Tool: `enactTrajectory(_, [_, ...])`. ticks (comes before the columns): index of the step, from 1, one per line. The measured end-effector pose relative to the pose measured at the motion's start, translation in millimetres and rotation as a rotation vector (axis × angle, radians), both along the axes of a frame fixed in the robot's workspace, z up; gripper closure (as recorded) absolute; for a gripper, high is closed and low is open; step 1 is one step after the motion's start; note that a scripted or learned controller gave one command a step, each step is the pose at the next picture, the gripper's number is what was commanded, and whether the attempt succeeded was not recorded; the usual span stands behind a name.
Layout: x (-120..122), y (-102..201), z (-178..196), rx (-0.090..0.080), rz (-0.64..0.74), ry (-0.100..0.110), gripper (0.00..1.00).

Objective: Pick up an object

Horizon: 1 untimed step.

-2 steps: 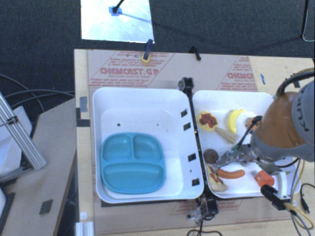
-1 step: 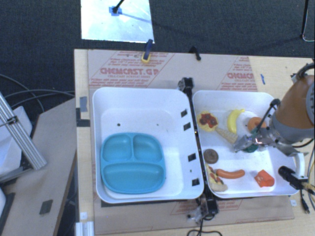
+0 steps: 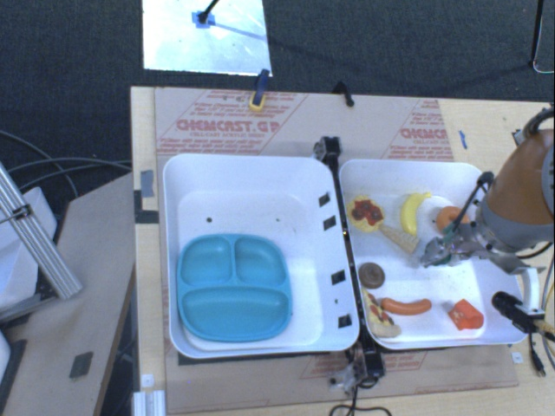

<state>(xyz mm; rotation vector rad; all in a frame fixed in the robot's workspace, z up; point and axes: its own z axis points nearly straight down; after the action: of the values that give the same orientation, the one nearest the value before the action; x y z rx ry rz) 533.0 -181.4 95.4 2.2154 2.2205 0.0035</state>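
Altogether two bins, one banana.

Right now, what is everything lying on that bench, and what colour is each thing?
Bins: two, white, side by side on the bench.
Divided plate: one, light blue, in the left bin.
Pizza slice toy: one, tan with red, right bin, far left.
Banana: one, yellow, right bin, far side.
Brown disc, maybe a cookie: one, right bin, left side.
Sausage: one, orange-red, right bin, near side.
Red block: one, right bin, near right corner.
Arm: one, grey and orange, from the right; gripper low over the right bin.
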Motion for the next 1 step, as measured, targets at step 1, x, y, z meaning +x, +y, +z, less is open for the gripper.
enactTrajectory(1, [-47.1, -27.7, 64.8, -0.002, -0.005, 0.001, 1.00])
